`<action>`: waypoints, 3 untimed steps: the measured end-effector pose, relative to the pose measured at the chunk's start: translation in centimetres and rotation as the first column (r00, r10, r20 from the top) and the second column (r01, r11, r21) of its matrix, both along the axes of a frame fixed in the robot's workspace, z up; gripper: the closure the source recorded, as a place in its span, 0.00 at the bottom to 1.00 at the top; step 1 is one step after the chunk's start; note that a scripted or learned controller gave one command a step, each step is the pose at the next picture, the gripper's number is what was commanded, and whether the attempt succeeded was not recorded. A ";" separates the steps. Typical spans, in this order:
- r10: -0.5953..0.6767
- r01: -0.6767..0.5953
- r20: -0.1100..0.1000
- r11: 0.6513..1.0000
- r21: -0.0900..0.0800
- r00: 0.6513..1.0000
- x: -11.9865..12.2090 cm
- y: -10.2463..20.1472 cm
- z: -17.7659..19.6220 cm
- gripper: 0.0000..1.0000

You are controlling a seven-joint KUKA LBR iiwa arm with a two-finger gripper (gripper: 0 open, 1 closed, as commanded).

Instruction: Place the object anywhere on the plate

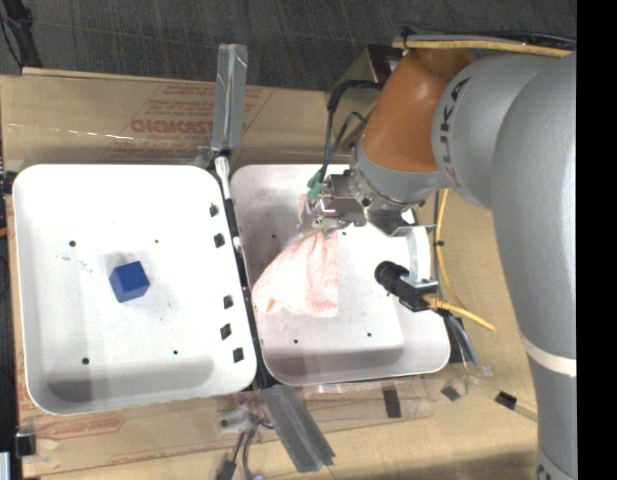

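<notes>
A crumpled pink and white cloth [302, 276] sits in the right bin [388, 353], toward its left side. The cloth's top corner is drawn up into a point and pinched between the fingers of my gripper [322, 216], which is shut on it. The rest of the cloth drapes down and to the left, with its lower edge near the bin floor. The grey arm with its orange band [418, 108] comes in from the upper right and covers the bin's back right part.
A small blue cube [129, 280] lies in the left bin [48, 208], left of its middle. A metal divider [231, 258] with black clips separates the two bins. A black fitting and yellow cable [413, 286] hang over the right bin's right side.
</notes>
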State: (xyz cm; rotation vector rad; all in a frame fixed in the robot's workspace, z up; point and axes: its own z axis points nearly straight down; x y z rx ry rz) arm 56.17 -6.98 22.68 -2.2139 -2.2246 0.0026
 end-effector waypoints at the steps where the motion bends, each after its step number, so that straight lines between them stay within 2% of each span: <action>1: 0.007 -0.007 0.000 1.000 -0.001 1.000 0.0 0.1 0.3 1.00; 2: 0.402 -0.402 -0.002 0.916 0.001 0.916 -1.5 4.6 0.1 1.00; 3: 0.731 -0.731 0.000 0.682 0.001 0.682 -1.8 8.8 0.8 1.00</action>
